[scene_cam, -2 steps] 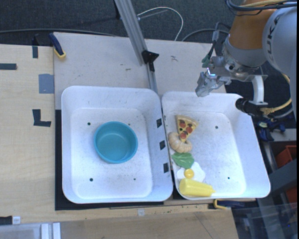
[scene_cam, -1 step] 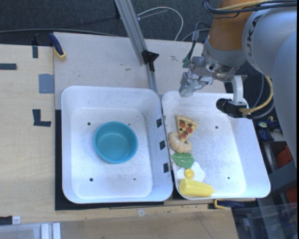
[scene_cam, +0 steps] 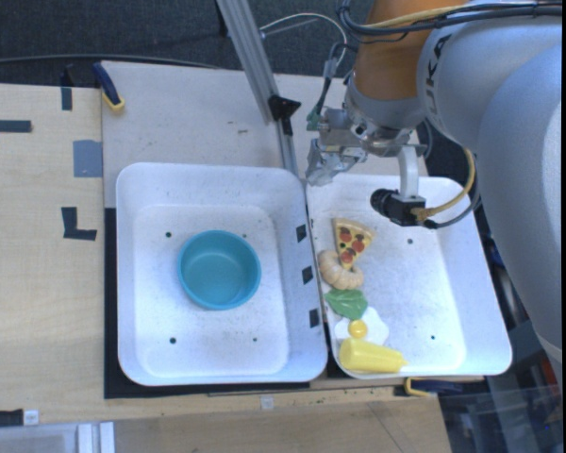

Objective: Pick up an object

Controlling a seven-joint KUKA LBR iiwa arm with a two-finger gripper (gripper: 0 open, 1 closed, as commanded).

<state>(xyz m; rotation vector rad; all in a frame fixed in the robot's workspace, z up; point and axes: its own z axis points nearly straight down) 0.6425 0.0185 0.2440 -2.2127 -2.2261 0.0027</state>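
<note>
From my remote station I looked down at a pale wooden surface point(scene_cam: 38, 281) carrying two shallow white bins side by side. The left bin point(scene_cam: 141, 347) held a single round blue bowl point(scene_cam: 219, 269), sitting upright near its middle. The right bin point(scene_cam: 453, 310) held a line of toy foods along its left wall: a pizza slice point(scene_cam: 351, 241) at the top, a curled pinkish shrimp-like piece point(scene_cam: 339, 270) just below and touching it, then a green leaf point(scene_cam: 346, 302), a fried egg point(scene_cam: 363, 329), and a yellow wedge point(scene_cam: 370, 356) at the near edge. The leaf, egg and wedge lay close together, overlapping in places.

The grey arm point(scene_cam: 500, 83) with its orange band point(scene_cam: 406, 22) reached in from the right. Its gripper point(scene_cam: 324, 170) hung above the far left corner of the right bin, near the seam between the two bins, and apart from the pizza slice. I saw nothing between its fingers, but I could not tell whether it was open or closed. A grey metal pole point(scene_cam: 250, 50) slanted down behind it.
</note>
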